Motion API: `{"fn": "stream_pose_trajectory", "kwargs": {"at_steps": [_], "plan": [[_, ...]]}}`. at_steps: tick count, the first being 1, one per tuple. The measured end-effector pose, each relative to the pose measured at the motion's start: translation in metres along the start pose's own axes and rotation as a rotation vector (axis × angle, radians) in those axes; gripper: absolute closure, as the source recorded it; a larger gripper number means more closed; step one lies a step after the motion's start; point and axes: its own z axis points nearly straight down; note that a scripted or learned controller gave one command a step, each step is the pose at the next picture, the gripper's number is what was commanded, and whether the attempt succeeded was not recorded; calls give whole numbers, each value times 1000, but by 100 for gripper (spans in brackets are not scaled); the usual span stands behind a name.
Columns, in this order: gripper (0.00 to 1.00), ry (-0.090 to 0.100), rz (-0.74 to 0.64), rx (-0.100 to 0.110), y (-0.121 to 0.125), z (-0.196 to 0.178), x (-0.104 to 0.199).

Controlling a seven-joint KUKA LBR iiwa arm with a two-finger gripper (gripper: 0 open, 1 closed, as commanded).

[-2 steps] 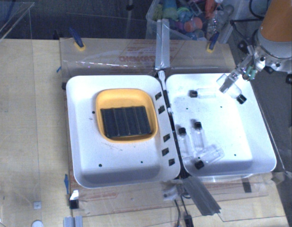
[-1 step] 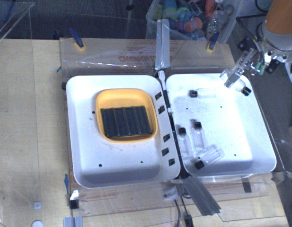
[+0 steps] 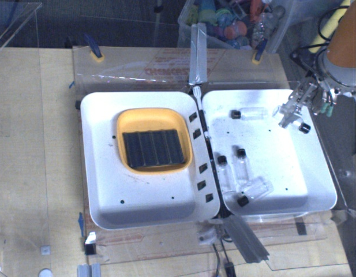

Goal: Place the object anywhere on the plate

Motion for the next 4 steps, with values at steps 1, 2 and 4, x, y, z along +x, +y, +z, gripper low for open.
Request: {"fn": "stream_pose_trajectory", "kwargs": {"at_steps": [1,2,4], "plan": [[100,-7,-233,-1,14,-39,-16],[100,-2,-572,-1,4,-14,-23],[100,-8,-825,0,-10,-43,-41]]}}
